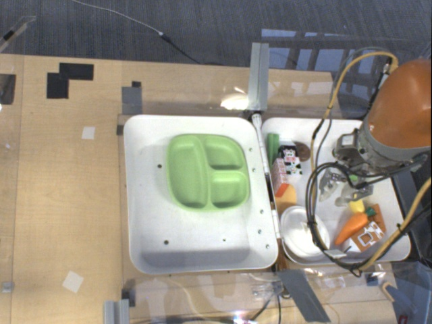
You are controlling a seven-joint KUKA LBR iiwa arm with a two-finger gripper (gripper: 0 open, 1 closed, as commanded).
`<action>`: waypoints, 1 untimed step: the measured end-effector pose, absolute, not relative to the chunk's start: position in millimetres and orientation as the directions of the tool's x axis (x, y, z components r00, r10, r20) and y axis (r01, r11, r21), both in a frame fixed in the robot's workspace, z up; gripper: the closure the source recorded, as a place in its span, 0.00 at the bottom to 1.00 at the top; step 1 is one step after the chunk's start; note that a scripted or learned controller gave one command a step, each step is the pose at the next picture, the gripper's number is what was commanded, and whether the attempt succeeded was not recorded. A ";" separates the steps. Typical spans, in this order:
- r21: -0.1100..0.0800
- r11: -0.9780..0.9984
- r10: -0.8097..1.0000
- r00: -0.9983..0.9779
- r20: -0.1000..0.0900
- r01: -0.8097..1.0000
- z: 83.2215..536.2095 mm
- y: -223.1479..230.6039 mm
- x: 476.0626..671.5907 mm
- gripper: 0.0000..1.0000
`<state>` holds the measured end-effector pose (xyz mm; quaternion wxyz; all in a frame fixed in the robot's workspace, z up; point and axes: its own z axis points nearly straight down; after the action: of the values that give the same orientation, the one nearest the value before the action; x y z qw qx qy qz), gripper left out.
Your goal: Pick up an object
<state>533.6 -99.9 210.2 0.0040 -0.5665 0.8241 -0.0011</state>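
Camera view, green tray (206, 171) in left bin (145, 201), carrot (351, 227) right

White are both bins (145, 181). Pale green is the tray (206, 171), with three sections. Orange is the carrot (352, 225), tipped green. The bowl (300, 231) is white, the worktop (61, 201) tan wood with black patches, the arm (405, 110) orange-banded above grey.

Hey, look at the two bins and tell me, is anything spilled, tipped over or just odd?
Nothing looks spilled or broken. The green plate lies flat in the left bin. The right bin is crowded: a carrot, a white bowl and small toys lie jumbled below the pincer.
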 end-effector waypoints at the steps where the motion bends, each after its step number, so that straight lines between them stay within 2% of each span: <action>1: -0.004 0.052 -0.999 -0.052 -0.003 -0.999 258.4 -122.4 562.2 1.00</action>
<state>562.2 -122.4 258.4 0.0023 -0.6884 0.7253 -0.0003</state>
